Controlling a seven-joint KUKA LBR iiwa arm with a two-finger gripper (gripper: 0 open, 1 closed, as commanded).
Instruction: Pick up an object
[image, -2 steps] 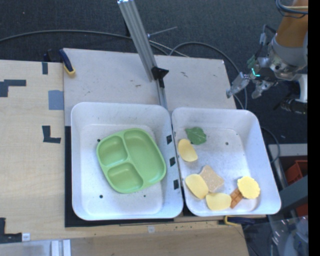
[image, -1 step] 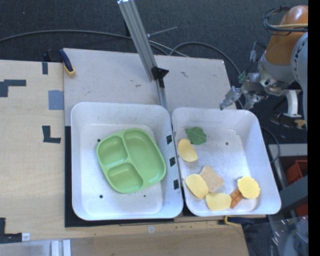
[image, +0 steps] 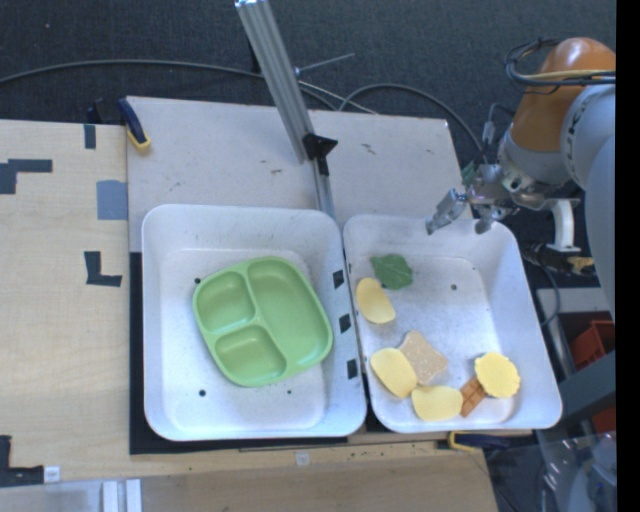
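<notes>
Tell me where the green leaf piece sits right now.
The green leaf piece lies in the right bin, near its top-left corner, just above a yellow slice and apart from it.

Two bins are set side by side on the tabletop. A divided tray is held in the left bin. Food pieces are scattered in the right bin, the tool above its far edge.

The arm is cut off by the right edge. A small orange piece lies partly hidden under yellow slices in the right bin's near corner; its kind is unclear.
</notes>
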